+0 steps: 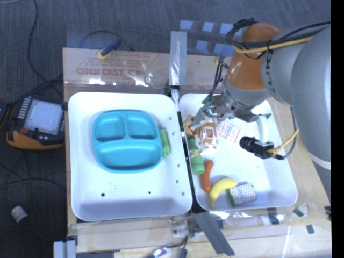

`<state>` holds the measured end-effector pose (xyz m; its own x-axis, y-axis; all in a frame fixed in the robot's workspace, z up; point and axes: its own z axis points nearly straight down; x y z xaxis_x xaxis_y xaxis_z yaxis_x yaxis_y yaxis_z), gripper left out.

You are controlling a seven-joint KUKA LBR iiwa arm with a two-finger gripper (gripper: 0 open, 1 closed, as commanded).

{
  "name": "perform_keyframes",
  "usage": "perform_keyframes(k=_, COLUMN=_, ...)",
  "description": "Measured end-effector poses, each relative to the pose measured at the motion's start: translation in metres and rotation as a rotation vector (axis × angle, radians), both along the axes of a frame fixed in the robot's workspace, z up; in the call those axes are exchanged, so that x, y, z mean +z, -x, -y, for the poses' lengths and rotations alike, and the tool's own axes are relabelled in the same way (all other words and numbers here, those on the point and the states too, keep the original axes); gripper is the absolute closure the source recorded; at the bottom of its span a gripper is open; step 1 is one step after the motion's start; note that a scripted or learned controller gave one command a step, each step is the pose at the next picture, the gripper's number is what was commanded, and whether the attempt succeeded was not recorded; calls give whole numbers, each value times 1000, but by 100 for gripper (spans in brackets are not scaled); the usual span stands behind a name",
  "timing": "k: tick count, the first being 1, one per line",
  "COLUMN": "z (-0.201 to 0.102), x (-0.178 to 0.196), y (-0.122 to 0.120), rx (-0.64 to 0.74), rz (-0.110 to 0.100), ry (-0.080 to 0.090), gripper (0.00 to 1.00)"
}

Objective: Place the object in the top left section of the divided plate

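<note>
The picking step looks to be in hand: the tool (210,109), whose grip I cannot tell, hangs over the orange-and-white printed packet (207,135) in the right white bin (279,190), and must next carry something to the blue divided plate (128,140)'s top left section.

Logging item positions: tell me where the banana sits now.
The banana lies near the right bin's front edge, between the carrot on its left and a small patterned can on its right.

A blue divided plate (128,141) with three sections is seen lying flat in the left bin (86,187). A green object (165,142) is laid just beside its right rim.
</note>
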<state>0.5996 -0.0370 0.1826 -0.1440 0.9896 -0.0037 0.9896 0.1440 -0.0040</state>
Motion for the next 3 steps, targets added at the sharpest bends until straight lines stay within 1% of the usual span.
perform_keyframes(k=2, z=0, x=16, y=1, rx=1, rz=-6, ry=1, gripper=100)
perform_keyframes(k=3, z=-29, x=187, y=21, rx=-69, rz=2, ry=0, gripper=100)
